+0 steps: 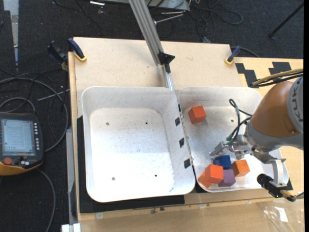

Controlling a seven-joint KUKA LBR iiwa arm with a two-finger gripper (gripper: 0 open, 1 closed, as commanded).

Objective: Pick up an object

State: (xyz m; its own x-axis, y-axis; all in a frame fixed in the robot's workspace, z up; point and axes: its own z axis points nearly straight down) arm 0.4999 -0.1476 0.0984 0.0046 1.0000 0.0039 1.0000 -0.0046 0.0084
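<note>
The right bin (251, 96) holds several blocks. An orange cube (197, 114) lies alone near its far left. At the near edge sits a cluster: a blue cube (222, 161), a larger orange block (210, 175), a purple block (228, 177) and a small orange cube (240, 167). My gripper (227, 150) hangs low over this cluster, right above the blue cube, with its metal fingers spread open and nothing visibly held between them. The arm's orange band (275, 112) covers the bin's right side.
The left bin (96, 98) stands beside the right one, with a shared dividing wall (182, 134) between them. A slanted metal pole (147, 25) rises from behind the bins. A teach pendant (18, 141) lies on the floor at the left.
</note>
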